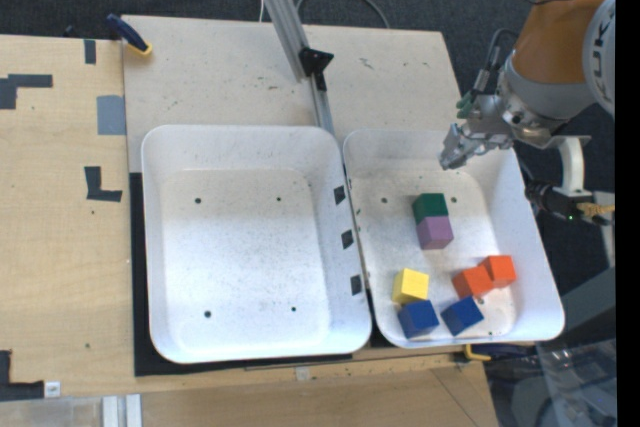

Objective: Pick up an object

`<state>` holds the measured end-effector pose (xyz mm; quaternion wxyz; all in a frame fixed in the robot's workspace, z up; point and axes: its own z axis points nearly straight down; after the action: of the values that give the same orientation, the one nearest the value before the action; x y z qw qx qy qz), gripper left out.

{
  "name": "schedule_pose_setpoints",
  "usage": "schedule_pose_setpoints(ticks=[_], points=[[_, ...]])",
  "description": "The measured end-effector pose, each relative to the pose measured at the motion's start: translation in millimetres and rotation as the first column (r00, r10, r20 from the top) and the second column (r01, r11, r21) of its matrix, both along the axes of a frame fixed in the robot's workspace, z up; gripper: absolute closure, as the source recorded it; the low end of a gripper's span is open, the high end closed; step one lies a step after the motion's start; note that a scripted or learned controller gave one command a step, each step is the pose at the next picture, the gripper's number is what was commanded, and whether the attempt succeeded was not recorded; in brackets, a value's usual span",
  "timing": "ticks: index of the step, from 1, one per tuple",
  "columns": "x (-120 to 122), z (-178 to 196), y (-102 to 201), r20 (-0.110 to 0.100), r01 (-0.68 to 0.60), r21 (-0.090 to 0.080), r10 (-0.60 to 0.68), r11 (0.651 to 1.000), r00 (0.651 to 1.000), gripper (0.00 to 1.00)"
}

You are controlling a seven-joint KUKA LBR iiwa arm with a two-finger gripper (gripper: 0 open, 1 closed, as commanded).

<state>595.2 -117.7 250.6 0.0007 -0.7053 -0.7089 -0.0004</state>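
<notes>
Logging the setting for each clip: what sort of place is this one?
Most likely a robotics lab's pick-and-place test bench. Two shallow white bins sit side by side on a plywood board, coloured blocks lie in the right bin, and the arm's gripper is over it.

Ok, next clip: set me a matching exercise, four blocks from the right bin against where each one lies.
Blocks:
1. green block
2. purple block
3. yellow block
4. orange blocks

Places:
A. just left of the orange pair
B. touching the green block, on its near side
C. closest to the gripper
D. by the bin's right wall, above a blue block

Pairs: 1-C, 2-B, 3-A, 4-D
</notes>
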Motion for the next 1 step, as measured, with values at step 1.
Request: schedule_pose_setpoints(ticks=[1], points=[[-15.0,-5.7,45.1,-0.002,0.000,0.000,0.000,1.000,1.000,1.00]])
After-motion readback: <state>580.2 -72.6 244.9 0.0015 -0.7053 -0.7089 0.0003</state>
